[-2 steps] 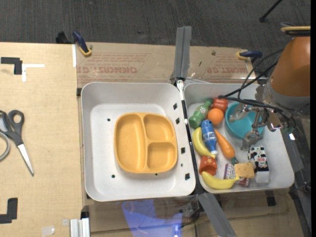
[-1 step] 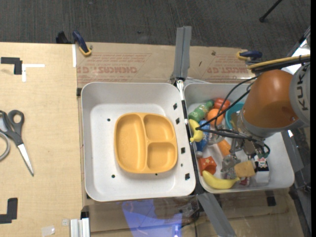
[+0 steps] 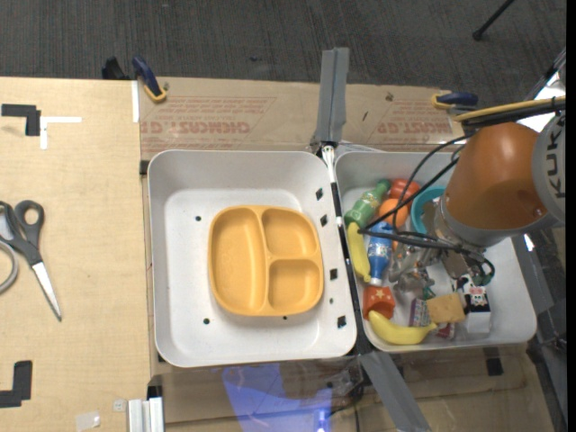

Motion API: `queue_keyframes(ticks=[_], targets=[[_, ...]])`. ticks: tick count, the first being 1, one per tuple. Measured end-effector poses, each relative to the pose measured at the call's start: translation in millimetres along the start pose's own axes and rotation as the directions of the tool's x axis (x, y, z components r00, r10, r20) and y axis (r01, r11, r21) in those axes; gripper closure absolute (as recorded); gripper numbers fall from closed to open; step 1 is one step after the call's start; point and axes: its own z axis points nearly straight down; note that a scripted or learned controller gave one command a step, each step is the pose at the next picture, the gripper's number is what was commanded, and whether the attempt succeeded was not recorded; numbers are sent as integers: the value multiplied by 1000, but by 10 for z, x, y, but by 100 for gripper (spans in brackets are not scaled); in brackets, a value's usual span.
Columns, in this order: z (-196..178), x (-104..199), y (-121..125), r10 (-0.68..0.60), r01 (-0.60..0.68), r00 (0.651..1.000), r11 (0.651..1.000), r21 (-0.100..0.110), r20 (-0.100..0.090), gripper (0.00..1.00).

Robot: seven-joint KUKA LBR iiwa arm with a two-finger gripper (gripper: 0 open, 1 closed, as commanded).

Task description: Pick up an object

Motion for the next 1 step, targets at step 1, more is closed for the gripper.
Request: queue_keyframes(ticks=[1], targets=[[1,2,-1,1,-1,1000,1000,0,-1,0]])
